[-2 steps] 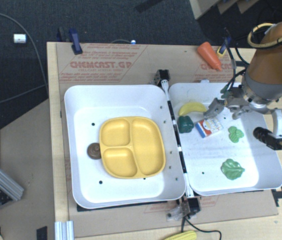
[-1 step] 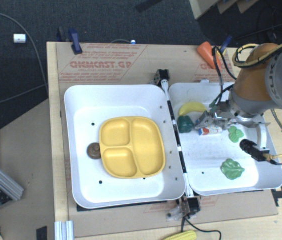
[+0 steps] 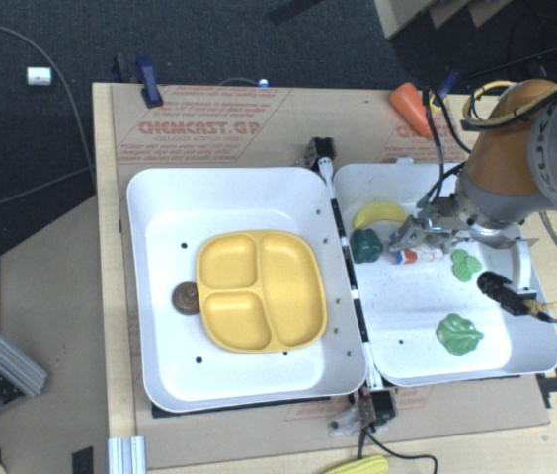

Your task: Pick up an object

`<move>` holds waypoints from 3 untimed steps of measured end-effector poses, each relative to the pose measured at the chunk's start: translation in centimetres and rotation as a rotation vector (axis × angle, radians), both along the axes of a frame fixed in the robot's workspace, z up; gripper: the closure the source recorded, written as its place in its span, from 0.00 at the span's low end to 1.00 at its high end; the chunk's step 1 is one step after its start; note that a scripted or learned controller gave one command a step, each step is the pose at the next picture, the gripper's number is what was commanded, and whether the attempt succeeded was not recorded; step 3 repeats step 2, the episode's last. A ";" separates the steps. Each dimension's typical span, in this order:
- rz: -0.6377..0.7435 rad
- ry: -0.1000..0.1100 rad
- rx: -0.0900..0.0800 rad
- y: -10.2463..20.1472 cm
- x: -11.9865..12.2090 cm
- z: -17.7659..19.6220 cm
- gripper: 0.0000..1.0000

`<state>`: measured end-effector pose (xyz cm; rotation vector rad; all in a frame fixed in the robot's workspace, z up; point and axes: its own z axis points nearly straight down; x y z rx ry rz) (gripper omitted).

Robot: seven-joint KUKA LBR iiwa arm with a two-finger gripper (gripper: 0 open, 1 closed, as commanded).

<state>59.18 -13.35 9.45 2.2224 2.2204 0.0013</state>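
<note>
Nearest me sits the left bin (image 3: 259,399), largest thing on the bench, holding a yellow divided plate (image 3: 260,291) with a brown disc (image 3: 185,297) tucked against its left edge. The right bin (image 3: 516,358) has the pickable clutter.

The gripper (image 3: 419,233) hangs over its far-left part, near the yellow banana (image 3: 381,212) and just above a small red-and-white piece (image 3: 404,257). Whether it is open or closed I cannot tell (wrist and cables crowd that spot), and I see nothing held.

Going down in size:
- a leafy green toy (image 3: 458,333) lies alone near the front
- a teal lump (image 3: 365,246) touches the bin's left wall
- a pale green bit (image 3: 465,265) lies right of the gripper

I judge these to be light, stiff, slick plastic. I'd favour the banana, pinched across its narrow middle, since the curved ends would likely squirt out.
</note>
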 end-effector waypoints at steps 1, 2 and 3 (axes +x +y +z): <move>0.003 -0.001 0.000 7.9 -2.8 9.1 1.00; 0.002 0.000 0.000 11.4 -5.8 13.0 1.00; 0.002 0.000 0.000 11.4 -5.8 13.0 1.00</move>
